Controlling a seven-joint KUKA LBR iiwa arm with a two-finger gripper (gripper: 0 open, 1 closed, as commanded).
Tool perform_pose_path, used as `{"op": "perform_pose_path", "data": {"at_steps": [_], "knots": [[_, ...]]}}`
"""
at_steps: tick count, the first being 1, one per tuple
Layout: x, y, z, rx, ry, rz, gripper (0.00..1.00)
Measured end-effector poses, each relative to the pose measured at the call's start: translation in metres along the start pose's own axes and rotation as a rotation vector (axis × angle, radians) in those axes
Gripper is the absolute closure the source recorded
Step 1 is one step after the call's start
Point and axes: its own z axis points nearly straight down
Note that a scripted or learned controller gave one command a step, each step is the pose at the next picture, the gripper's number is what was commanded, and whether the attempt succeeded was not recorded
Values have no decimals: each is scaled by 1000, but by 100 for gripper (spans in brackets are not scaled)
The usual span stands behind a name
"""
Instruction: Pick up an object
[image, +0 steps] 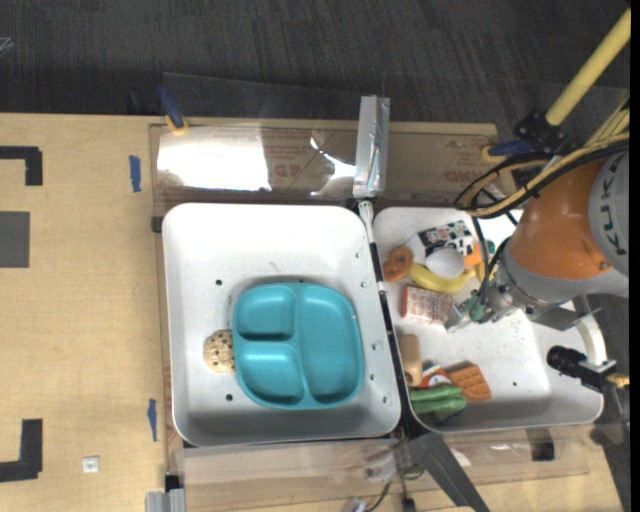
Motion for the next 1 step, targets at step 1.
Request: {"op": "perform_pose_path", "data": {"at_steps": [1], "knots": [[46, -9, -66, 19, 10, 231, 100]]}}
